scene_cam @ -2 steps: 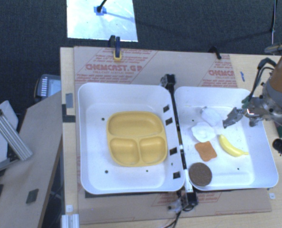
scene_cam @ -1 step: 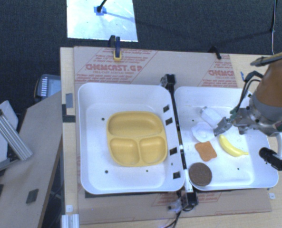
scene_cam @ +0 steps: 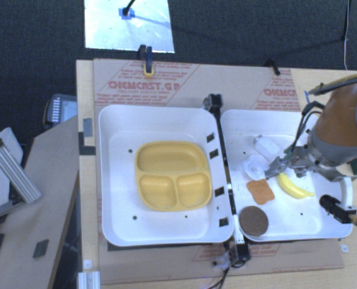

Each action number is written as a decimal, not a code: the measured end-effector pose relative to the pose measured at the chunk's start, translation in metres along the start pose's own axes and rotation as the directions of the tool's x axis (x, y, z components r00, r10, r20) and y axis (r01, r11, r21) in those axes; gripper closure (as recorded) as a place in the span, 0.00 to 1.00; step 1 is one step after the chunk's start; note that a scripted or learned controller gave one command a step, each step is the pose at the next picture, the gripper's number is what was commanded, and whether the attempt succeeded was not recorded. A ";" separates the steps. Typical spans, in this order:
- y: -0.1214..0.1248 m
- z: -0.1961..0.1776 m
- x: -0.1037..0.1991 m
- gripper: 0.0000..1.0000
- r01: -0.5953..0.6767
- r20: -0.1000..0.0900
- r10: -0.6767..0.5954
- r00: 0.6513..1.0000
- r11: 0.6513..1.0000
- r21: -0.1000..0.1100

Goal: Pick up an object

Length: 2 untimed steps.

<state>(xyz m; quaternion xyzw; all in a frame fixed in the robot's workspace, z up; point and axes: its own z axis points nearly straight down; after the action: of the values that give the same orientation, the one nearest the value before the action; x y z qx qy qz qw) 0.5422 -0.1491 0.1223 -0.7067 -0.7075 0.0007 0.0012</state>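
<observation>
Because the task did not name one thing, the small yellow plastic banana [scene_cam: 295,186] looked like the best pick, since the gripper [scene_cam: 274,168] hung just beside its top end. The banana lay in the right white bin [scene_cam: 307,224], near the right edge of the worktop [scene_cam: 184,77]. It was likely a toy, so it was probably light and hard. Its smooth, curved skin could slip, so the best place to hold it looked like its fat middle, squeezed across the short way.

I could not tell how the gripper was set, and nothing could be seen held in it.

The right bin had more things in it. A flat orange piece shaped like toast [scene_cam: 260,191] lay just left of the banana. It looked thin and light, and hard to get under. A round brown disc like a cookie [scene_cam: 253,220] sat at the bin's front left corner. It also looked flat and low. A clear, shiny plastic thing [scene_cam: 254,166] and a small white tube shape [scene_cam: 265,146] lay nearer the back, close to the gripper. The clear one may be soft and crinkly, but it was too blurry to be sure.

The left white bin [scene_cam: 118,221] held a yellow plastic tray with three parts [scene_cam: 171,174]. All three parts looked bare. The tray was wide and stiff, so it would be hard to grab.
</observation>
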 end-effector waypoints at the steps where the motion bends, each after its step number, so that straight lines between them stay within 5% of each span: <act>1: 0.001 -0.013 0.000 1.00 0.001 0.002 -0.001 1.000 1.000 -0.005; 2: -0.001 -0.077 -0.002 1.00 0.003 0.003 -0.002 1.000 1.000 -0.011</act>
<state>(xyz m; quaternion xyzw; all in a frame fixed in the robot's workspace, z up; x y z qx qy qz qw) 0.5418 -0.1513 0.1991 -0.7058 -0.7084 -0.0021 -0.0037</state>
